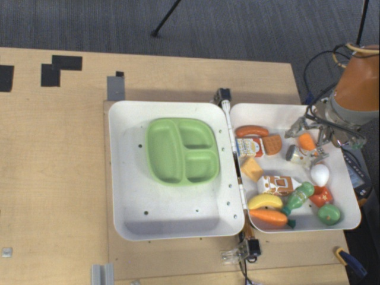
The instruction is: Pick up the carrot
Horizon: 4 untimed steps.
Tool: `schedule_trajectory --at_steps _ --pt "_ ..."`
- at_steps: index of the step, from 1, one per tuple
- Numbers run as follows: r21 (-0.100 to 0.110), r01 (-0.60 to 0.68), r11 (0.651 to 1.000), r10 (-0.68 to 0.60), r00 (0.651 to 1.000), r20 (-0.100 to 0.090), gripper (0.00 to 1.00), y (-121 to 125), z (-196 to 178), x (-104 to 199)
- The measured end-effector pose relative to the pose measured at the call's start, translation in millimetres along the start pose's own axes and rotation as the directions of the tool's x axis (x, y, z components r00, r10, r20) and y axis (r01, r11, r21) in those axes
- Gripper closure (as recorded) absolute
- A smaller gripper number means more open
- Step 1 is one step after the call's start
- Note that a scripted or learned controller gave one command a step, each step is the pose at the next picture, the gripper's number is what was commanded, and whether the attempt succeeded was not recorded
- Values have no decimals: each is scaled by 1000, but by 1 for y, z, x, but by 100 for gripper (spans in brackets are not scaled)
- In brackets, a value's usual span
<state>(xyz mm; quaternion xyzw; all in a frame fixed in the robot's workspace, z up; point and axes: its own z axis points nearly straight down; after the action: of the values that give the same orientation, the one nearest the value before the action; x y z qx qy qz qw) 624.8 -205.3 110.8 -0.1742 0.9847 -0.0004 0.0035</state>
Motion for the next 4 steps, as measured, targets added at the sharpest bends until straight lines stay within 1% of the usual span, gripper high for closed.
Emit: schedule_trajectory --at_steps 1,2,3,4 --pt "0 318 948 -318 948 1 0 -8 -16 -22" --pt "1 552 834 -552 834 2 0 -13 -127 -37" --pt "0 693 721 -693 721 3 0 -12 12 -37" --pt "-11 808 589 -808 589 11 0 -5 22 -34"
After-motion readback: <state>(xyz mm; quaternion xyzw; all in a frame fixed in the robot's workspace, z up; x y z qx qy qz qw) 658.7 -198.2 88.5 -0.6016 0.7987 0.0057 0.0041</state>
